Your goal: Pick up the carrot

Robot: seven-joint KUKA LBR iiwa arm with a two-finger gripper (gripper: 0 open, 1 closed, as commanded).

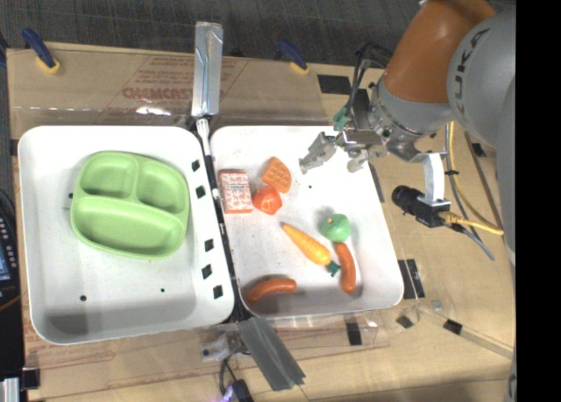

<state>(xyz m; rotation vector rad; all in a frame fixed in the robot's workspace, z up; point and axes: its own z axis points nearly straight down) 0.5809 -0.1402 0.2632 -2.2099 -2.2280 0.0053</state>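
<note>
Bench: white right bin (pixel 372 291) | tapered glossy carrot (pixel 308 245) on floor | metal gripper (pixel 337 153) spread wide, holding nothing

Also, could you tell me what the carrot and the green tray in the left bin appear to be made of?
The carrot looks like moulded plastic toy food: even orange, smooth skin, a faint sheen. The green tray seems to be plastic too: uniform pale green, rounded moulded compartments, a soft satin finish. Neither can be confirmed by sight alone.
</note>
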